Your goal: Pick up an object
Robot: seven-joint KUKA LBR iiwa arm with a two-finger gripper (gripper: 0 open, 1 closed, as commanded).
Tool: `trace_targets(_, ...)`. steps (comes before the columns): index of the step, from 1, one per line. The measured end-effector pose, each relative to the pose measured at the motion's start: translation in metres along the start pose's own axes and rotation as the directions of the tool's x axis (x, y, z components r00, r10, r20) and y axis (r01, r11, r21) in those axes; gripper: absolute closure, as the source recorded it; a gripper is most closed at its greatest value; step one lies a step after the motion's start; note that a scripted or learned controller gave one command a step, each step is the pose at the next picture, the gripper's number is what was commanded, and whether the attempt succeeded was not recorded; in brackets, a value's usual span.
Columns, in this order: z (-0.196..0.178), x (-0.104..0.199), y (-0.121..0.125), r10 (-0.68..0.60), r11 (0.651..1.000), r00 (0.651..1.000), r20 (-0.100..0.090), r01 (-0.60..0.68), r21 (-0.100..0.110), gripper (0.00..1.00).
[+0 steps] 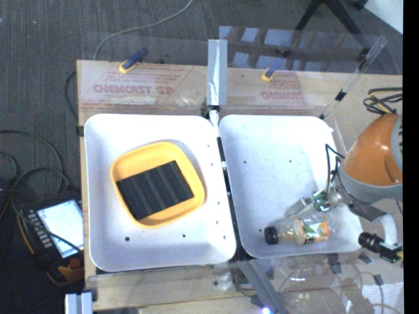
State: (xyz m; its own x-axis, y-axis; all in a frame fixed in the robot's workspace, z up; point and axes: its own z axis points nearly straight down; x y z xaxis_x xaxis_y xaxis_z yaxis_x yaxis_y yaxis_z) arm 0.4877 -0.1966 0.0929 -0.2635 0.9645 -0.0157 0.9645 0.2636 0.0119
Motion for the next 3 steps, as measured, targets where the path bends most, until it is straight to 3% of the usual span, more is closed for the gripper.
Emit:
trace_targets(1,-0.031,-0.027,0.003,0.221,0.975,0.975,-0.014,-0.221,0.017,0.00)
trace_targets(2,0.000,-0.002,-0.001,0.070,0.998,0.998,-0.003,-0.070,0.002,0.00)
trace_targets(3,-0.003,-0.013,-0.006,0.135,0.991,0.991,-0.014,-0.135,0.012,0.00)
